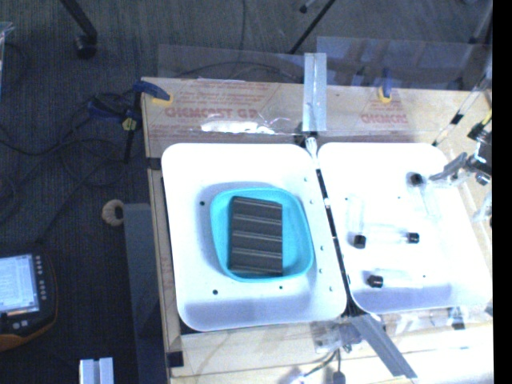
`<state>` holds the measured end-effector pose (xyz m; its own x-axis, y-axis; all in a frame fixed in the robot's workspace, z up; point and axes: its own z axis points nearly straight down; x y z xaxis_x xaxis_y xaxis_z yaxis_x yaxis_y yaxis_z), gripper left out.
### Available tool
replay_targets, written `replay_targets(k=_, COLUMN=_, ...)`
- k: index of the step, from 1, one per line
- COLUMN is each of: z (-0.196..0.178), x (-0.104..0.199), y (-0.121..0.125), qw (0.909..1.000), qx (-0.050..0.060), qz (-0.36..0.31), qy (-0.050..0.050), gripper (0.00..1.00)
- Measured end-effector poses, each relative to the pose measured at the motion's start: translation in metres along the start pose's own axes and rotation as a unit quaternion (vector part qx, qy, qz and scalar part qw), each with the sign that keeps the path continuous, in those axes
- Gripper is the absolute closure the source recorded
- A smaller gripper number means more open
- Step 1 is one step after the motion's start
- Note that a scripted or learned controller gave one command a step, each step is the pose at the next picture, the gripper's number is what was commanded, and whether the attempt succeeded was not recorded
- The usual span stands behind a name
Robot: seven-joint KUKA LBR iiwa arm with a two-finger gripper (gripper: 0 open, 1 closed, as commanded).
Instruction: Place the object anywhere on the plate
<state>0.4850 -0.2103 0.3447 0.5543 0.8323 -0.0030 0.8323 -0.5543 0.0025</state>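
A light blue plate (pixel 300 238) sits in the middle of the left white bin (pixel 184 214). A dark grey ridged block (pixel 256 235) lies flat on the plate, covering most of its centre. My gripper (pixel 458 169) pokes in at the right edge of the view, above the far right corner of the right bin (pixel 448 294). It is well apart from the plate and the block, and nothing shows in it. Most of the arm is cut off by the frame.
The right bin holds a few clear tube-like items with black caps (pixel 413 237), (pixel 359 241), (pixel 374 279), and another black cap (pixel 415 179) near the gripper. A metal upright (pixel 314 94) stands behind the divide between the bins.
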Motion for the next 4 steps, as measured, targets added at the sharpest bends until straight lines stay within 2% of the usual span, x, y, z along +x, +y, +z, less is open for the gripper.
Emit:
replay_targets(k=1, z=0.152, x=-0.004, y=0.0, qw=0.9998, qx=0.004, qz=0.02, qy=0.001, gripper=0.0)
replay_targets(k=2, z=0.074, x=0.01, y=0.026, qw=0.9985, qx=0.001, qz=-0.055, qy=0.001, gripper=0.0)
replay_targets(k=3, z=0.128, x=-0.002, y=-0.001, qw=0.9994, qx=0.003, qz=-0.034, qy=0.001, gripper=0.0)
replay_targets(k=4, z=0.022, x=0.039, y=0.066, qw=0.9994, qx=0.001, qz=-0.033, qy=0.0, gripper=0.0)
